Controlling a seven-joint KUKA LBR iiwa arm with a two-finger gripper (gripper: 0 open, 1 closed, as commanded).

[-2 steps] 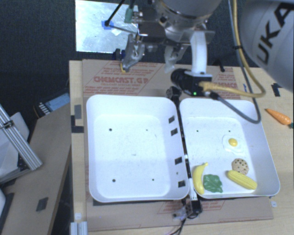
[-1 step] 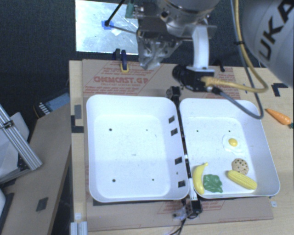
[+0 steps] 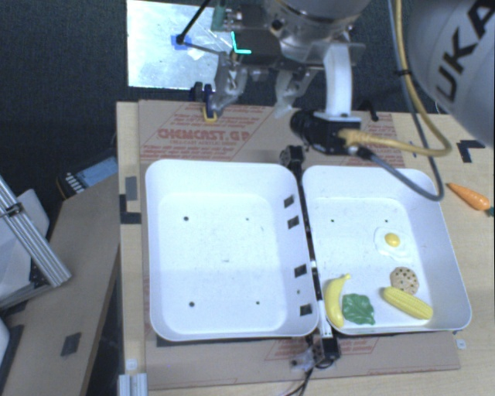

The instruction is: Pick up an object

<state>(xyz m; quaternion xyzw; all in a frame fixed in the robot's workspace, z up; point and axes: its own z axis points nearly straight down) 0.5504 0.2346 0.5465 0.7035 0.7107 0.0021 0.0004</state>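
Camera view: gripper (image 3: 255,87) parked top centre, above both bins
Jaws: look spread apart, nothing in them
Targets: banana (image 3: 336,300), green piece (image 3: 358,308), corn (image 3: 407,302), cookie (image 3: 404,278), egg (image 3: 392,240), all lower right in the right bin (image 3: 348,193)
My plan: I'd drop straight onto the corn, it's least crowded

left bin (image 3: 166,255): open floor, free to enter
right bin (image 3: 352,216): far half free; toy food (image 3: 371,298) crowds near corner

Big grey arm (image 3: 452,54), dark lettering on its shell. Silvery metal wrist housing (image 3: 313,23) left of that lettering, white cylinder (image 3: 338,81) under the housing, yellow cable (image 3: 410,93) looping down beside it.
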